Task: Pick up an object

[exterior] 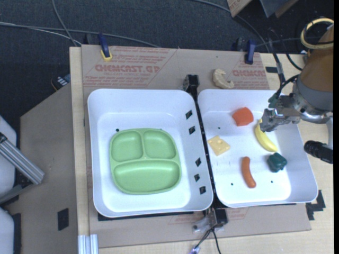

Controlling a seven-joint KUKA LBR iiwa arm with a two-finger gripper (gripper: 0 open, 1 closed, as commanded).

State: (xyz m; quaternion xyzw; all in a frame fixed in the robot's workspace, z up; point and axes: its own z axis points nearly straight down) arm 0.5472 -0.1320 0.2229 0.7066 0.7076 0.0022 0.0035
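The right bin [296,190] holds several small objects: an orange-red block [243,116], a yellow banana [264,139], a pale yellow cheese wedge [219,145], a red-orange sausage [248,172] and a dark green piece [277,162]. My gripper [269,121] comes in from the right and hangs low over the banana's upper end, just right of the orange-red block. Nothing visibly sits between its tips.
The left bin [98,142] carries a light green divided tray [145,160]. A beige object [223,78] lies on the board behind the right bin. Black clips line the seam between the bins. Cables run along the bench's back.
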